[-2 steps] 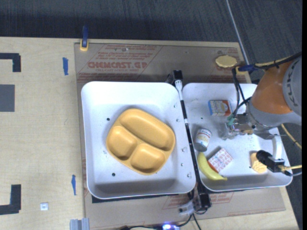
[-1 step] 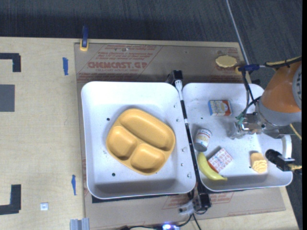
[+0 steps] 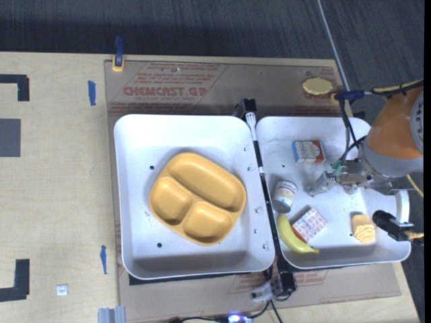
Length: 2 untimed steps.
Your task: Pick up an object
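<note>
None of the right bin's (image 3: 404,253) items is lifted; gripper (image 3: 322,182) hovers low among them, finger state indeterminate, so the pick remains undone.

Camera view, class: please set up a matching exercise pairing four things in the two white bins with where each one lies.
Things:
1. yellow three-compartment plastic tray
2. yellow banana
3. small carton with a blue and red label
4. small pale yellow ridged block

Places:
A. far part of the right bin, near its back wall
B. near right corner of the right bin
C. middle of the left bin
D. near left corner of the right bin, by the divider

Pairs: 1-C, 2-D, 3-A, 4-B
</note>
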Each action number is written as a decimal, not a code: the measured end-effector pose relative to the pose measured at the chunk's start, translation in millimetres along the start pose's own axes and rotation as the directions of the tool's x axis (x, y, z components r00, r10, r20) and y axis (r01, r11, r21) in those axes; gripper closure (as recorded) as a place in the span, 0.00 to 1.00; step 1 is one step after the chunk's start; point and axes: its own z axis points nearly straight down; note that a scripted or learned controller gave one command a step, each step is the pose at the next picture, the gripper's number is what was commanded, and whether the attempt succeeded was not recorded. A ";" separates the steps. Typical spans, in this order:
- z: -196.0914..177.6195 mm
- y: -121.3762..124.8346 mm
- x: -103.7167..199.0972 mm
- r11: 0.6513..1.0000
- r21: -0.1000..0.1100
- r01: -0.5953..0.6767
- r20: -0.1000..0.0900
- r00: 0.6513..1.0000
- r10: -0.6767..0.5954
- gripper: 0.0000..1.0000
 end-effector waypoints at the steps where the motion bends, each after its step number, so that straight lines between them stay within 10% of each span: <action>1: -0.4 -42.3 36.1 1.000 0.002 0.000 -0.002 1.000 0.000 0.00; 2: -1.5 -70.4 73.8 1.000 -0.006 -0.003 0.004 1.000 0.003 0.00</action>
